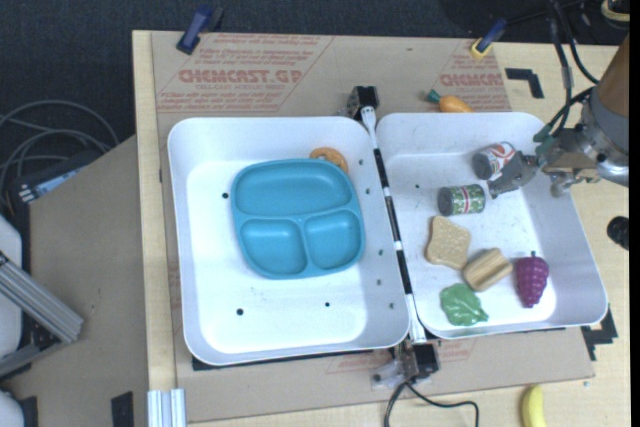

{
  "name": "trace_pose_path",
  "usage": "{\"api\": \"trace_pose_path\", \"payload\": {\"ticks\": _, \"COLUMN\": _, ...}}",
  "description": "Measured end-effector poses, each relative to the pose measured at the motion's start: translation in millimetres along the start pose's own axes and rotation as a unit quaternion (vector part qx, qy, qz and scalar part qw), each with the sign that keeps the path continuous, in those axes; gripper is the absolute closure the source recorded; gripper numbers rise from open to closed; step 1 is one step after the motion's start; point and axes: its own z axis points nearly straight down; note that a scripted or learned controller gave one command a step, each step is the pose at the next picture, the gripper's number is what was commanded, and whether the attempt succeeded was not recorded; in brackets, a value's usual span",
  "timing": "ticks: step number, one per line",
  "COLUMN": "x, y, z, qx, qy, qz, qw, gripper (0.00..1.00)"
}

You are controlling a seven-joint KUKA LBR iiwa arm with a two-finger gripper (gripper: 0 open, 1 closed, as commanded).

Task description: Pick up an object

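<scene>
The gripper point(515, 171) reaches in over the right bin point(575, 245) near its far right corner, dark fingers pointing left; whether they are spread or closed cannot be told. Just beside the fingertips, toward the far edge, lies a small silver and red can point(493, 159), not seen between the fingers. Nearer the bin's middle a green-labelled can point(461, 200) lies on its side, just apart from the gripper. Toward the near edge sit a slice of toast point(448, 242), a tan bread roll point(486, 268) touching it, a green leafy toy point(463, 305) and a purple bunch of grapes point(531, 279) by the right wall. The left bin point(200, 315) carries a blue divided plate point(297, 216), with a brown pretzel-like piece point(329, 156) at its far edge. Outside, an orange carrot toy point(450, 102) lies on the bench beyond the right bin, and a yellow banana point(534, 407) lies near the bench's front edge.
</scene>
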Motion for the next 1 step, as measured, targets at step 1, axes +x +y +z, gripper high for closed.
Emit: {"api": "trace_pose_path", "payload": {"ticks": 1, "x": -78.8, "y": -7.6, "z": 78.3, "qx": 0.001, "qy": 0.000, "qz": 0.001, "qw": 1.0000, "gripper": 0.00}}
